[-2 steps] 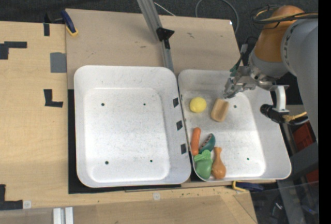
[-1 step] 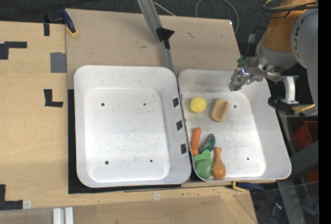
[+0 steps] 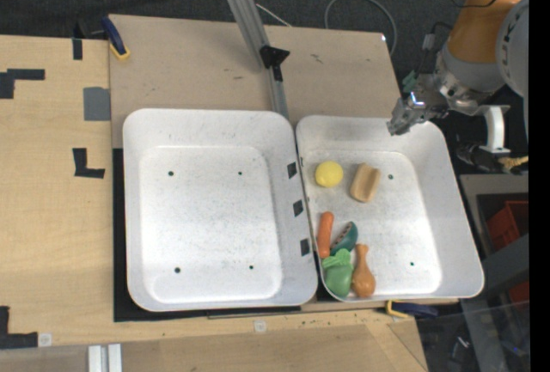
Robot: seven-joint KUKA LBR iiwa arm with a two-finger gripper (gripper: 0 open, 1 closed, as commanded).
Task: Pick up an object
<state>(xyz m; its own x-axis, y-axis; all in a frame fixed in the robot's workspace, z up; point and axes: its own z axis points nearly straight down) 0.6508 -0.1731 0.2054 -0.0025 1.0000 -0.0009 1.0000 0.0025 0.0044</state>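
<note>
Yellow round ball (image 3: 328, 174), right bin (image 3: 430, 190)

One fixed camera looks down at a slant on both bins (image 3: 129, 190)

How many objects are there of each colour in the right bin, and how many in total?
Yellow: 1, the ball
Tan: 1, the block
Orange: 2, the carrot and the drumstick-shaped toy
Green: 1, the green toy
Teal with dark parts: 1, the small toy
Total: 6, all in the right bin
</note>
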